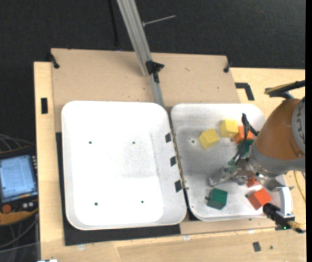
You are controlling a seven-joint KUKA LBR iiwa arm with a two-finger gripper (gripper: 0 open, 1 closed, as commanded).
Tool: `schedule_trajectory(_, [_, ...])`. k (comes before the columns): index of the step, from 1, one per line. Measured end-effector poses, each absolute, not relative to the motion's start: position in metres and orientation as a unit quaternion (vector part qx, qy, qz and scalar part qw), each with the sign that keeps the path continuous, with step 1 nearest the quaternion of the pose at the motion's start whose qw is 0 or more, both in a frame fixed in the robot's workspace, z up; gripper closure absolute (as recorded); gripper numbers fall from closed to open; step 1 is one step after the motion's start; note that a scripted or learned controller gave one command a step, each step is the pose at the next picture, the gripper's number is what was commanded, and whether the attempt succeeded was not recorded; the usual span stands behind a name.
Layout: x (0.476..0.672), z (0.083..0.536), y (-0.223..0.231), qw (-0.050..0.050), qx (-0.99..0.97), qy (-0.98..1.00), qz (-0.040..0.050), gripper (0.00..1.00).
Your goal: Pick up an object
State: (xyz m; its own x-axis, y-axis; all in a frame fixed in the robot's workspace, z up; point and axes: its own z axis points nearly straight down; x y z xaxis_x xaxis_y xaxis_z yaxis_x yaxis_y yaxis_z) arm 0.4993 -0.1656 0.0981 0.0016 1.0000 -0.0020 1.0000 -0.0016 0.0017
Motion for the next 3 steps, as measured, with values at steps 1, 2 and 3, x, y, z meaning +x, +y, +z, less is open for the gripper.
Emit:
schedule_trajectory(1, [0.501,0.109,-0.167,0.003,0.71,0.704,0.0018,1.0])
schedule_trajectory(2, [0.498,0.17,-0.161,0.003,0.706,0.708,0.0019,1.0])
schedule_trajectory(3, [0.499,0.214,-0.167,0.004,0.706,0.708,0.0018,1.0])
